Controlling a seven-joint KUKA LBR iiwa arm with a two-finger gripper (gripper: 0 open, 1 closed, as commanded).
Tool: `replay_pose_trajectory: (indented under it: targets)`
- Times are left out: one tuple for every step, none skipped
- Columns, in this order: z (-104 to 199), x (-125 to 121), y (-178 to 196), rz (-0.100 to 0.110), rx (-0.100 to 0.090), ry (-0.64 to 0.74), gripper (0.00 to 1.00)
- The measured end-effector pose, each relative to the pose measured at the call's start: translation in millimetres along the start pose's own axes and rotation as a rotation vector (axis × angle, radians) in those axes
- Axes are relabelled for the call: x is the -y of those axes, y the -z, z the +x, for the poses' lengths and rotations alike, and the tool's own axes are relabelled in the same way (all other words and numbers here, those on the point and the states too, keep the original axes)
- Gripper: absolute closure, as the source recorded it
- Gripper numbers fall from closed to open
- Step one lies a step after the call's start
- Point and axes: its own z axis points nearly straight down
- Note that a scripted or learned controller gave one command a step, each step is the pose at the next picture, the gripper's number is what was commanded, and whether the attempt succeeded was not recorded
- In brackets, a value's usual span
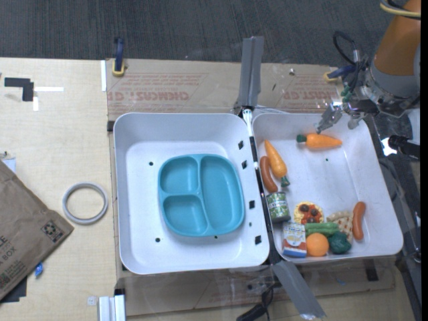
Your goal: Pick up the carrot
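From my seat the hand [332, 116] hangs over the right bin's [374, 179] far edge, whether spread or pressed together I cannot tell; the carrot [321, 140] lies just beside it toward the bin's middle, long axis along that far edge, leafy end pointing at the divider. The same bin also holds sausages [267, 174], a can [278, 206] and other play food along the divider and near edge; the left bin [134, 179] holds a blue tray [200, 194].

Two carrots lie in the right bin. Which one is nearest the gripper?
The carrot lying crosswise near the bin's far wall, just below the gripper. The other carrot lies lengthwise by the bin's left wall, beside a sausage.
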Motion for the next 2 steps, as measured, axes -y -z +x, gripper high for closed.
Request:
replay_pose_trajectory:
  targets:
    - [-19,3,-90,0.0,0.001,0.165,0.0]
    - [-21,3,-79,0.0,0.004,0.164,1.0]
